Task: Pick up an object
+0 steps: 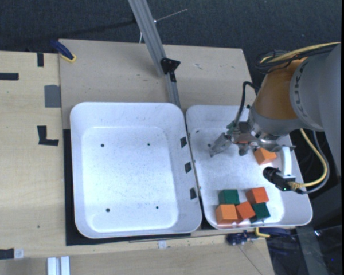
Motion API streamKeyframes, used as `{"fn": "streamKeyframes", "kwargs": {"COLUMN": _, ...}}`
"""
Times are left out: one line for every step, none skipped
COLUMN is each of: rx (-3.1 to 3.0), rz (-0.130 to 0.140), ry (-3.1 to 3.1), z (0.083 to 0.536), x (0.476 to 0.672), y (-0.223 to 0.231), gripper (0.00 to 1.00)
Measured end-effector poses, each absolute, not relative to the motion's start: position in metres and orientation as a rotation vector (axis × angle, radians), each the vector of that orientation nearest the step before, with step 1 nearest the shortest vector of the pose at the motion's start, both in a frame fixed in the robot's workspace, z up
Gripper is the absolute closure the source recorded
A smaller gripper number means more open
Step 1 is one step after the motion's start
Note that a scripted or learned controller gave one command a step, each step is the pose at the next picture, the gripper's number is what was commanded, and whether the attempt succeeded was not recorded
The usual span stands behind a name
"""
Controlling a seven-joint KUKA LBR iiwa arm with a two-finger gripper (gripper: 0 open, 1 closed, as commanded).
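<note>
The claw (239,141) hangs low inside the right bin (209,119), over bare floor near that bin's far half; whether it is spread or closed, and whether it carries anything, cannot be told from here. Nearest the viewer, a cluster of orange and green blocks (242,205) sits at the bin's near end, well apart from the claw and toward the viewer. One lone orange block (265,156) lies just beside the claw, on its right. That block appears the handier target.
</note>
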State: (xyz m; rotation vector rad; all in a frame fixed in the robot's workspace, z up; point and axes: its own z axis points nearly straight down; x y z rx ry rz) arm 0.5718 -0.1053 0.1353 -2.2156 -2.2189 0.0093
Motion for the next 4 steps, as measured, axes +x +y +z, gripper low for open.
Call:
{"fn": "streamKeyframes", "kwargs": {"rx": -2.218, "rz": 0.005, "ry": -2.222, "z": 0.09, "x": 0.571, "y": -0.105, "gripper": 0.0}}
{"fn": "streamKeyframes", "kwargs": {"rx": -2.216, "rz": 0.003, "ry": -2.222, "z": 0.101, "x": 0.571, "y": -0.104, "gripper": 1.0}}
{"fn": "streamKeyframes", "kwargs": {"rx": -2.22, "rz": -0.004, "ry": -2.226, "z": 0.156, "x": 0.575, "y": -0.093, "gripper": 1.0}}
{"fn": "streamKeyframes", "kwargs": {"rx": -2.222, "rz": -0.005, "ry": -2.227, "z": 0.217, "x": 0.58, "y": -0.1, "gripper": 1.0}}
